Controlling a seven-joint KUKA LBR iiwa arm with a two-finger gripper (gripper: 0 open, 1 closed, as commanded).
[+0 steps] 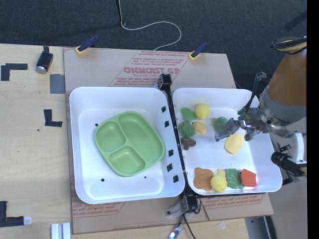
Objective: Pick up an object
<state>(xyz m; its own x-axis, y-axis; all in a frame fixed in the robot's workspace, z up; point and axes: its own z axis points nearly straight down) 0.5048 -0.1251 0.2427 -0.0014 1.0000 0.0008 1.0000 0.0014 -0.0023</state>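
Right bin point(259, 176): tool point(230, 129) low over its middle, finger state impossible to tell, just beside a pale yellow piece point(234, 144). More toy food lies along the near wall. Left bin point(82, 133): green divided plate point(129, 143).

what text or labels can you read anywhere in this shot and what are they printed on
"CHEMCAST GP", red print on the brown cardboard sheet under the two white bins; read with some doubt, as it is faint.
Smaller red lines above and below it on the same sheet: too blurred to read.
No readable text elsewhere.
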